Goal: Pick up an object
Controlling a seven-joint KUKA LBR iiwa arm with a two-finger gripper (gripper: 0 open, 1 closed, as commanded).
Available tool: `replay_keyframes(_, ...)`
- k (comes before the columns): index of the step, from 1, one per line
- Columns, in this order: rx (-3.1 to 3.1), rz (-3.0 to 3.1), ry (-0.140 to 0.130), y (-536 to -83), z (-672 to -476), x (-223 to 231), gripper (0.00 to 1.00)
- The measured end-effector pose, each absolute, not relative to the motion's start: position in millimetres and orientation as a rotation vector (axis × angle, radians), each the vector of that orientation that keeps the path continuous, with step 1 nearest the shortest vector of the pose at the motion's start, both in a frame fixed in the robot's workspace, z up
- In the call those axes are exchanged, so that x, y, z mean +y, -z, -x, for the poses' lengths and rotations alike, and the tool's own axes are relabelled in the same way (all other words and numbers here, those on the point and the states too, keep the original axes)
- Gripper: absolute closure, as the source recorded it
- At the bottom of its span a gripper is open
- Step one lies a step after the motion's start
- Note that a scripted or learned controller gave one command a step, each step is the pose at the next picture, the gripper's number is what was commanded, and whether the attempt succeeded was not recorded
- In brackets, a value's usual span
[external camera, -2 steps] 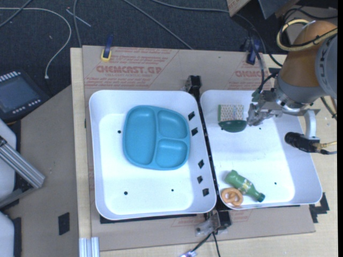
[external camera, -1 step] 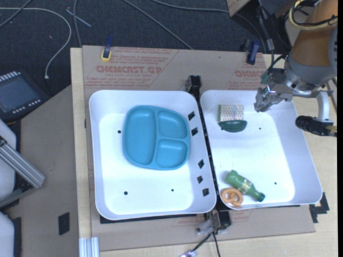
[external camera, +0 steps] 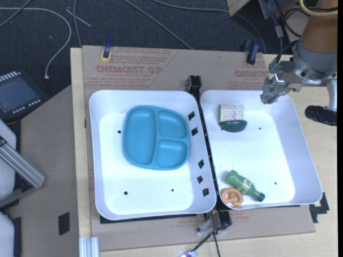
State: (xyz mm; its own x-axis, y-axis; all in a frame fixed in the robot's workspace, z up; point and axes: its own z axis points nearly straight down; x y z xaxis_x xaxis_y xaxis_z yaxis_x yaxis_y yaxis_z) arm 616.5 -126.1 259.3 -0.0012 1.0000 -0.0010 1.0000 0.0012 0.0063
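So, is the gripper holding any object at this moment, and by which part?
Nothing is held. The gripper hangs over the far right corner of the right bin, with no object between its fingers.

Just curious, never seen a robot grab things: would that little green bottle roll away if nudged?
Probably. The bottle lies on its side and looks round, so a nudge could roll it. It seems small and light. The pretzel touching it might block it.

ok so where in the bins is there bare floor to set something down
Right bin: its open middle, between the box and dark green item at the top and the bottle and pretzel at the near-left corner. Left bin: the strip below the blue tray. The gripper crowds the right bin's top edge.
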Motion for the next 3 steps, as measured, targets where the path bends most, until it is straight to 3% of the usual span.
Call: replay_keyframes(3,2.232,-2.218,0.002,-228,-620.4,40,1.0)
